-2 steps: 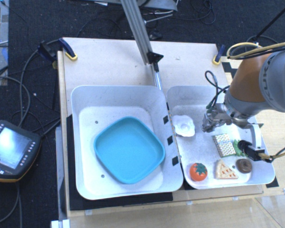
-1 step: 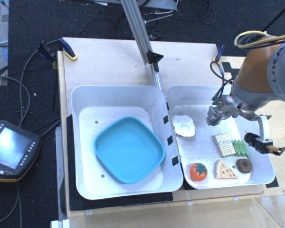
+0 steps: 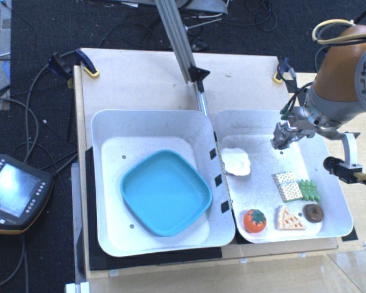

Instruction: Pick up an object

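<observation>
In the right bin (image 3: 256, 127), the gripper (image 3: 281, 140) is hovering over bare floor, well apart from the small toy foods; I cannot tell its state. The tomato (image 3: 254, 220), sitting near the front wall, is looking light, rigid and slippery, best pinched across its middle.

The grey arm reaches in from the right, its pincer (image 3: 282, 138) pointing down.

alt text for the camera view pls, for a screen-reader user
The arm's hand hangs over the right bin, above a white piece, a tomato, a checked square, a green item, a wedge and a brown disc. The left bin holds a blue tray.
</observation>
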You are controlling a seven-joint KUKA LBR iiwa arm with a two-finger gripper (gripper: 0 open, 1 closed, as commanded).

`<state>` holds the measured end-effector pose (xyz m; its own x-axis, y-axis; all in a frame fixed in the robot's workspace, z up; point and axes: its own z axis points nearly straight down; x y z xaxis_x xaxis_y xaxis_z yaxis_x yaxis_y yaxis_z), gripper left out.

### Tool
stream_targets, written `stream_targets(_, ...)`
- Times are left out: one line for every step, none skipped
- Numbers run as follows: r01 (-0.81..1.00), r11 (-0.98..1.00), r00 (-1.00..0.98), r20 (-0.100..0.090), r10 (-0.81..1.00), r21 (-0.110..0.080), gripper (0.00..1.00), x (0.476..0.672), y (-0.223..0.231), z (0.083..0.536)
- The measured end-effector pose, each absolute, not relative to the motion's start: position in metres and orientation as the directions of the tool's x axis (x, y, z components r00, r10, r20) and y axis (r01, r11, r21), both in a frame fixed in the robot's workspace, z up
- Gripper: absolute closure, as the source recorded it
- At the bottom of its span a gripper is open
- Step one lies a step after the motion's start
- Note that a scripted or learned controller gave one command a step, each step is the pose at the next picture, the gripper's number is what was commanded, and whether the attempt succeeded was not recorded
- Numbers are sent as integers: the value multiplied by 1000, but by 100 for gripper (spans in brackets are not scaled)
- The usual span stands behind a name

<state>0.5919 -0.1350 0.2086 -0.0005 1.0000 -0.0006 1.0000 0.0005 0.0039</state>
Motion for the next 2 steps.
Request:
stream_targets(1000,0,0,-1,1000,4,100,593,-135,259)
stream_targets(1000,5,-5,1,1000,0,100,600,-85,264)
